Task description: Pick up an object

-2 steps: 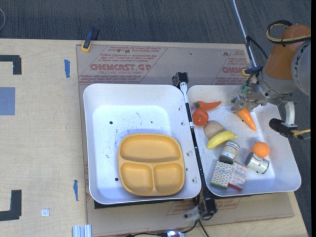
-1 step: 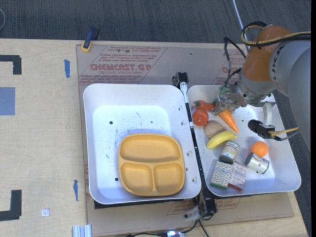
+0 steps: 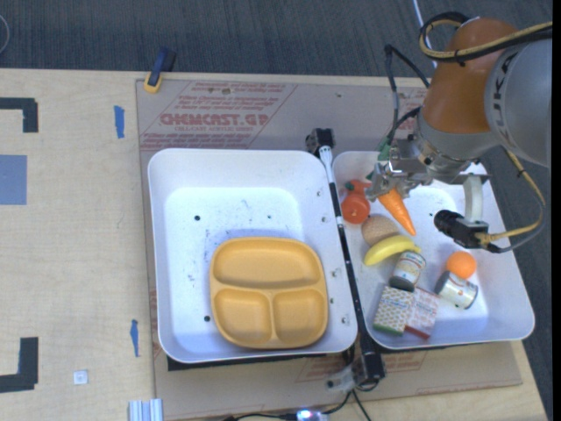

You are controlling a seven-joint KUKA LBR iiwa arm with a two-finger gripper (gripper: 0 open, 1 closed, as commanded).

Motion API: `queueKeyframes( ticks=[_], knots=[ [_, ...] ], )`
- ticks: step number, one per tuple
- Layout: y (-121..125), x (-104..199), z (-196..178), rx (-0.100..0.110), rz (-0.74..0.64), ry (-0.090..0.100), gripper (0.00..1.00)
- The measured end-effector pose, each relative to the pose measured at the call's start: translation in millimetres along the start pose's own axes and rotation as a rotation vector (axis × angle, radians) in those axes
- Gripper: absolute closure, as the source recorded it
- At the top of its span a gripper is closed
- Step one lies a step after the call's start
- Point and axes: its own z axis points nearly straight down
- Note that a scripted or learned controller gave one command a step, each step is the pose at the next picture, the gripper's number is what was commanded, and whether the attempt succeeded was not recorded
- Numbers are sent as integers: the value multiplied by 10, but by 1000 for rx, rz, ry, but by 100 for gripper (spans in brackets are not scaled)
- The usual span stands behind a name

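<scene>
The two white bins (image 3: 175, 235) are looking like smooth plastic, the yellow divided tray (image 3: 267, 292) is showing a matt finish, and the desk (image 3: 70, 261) is showing pale wood.

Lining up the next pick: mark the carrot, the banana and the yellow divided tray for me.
carrot (image 3: 399, 210), camera view, middle of its orange body.
banana (image 3: 391, 250), camera view, middle of its curve.
yellow divided tray (image 3: 267, 263), camera view, wide upper compartment.

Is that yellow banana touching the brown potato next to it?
Touching. The camera view shows the banana lying right against the potato's lower edge, no gap between them.
</scene>
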Motion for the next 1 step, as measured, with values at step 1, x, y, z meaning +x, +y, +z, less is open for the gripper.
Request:
queueKeyframes(
  ticks=[1],
  knots=[
    [-833, 586, 9, 2, 1, 0, 100]
  ],
)
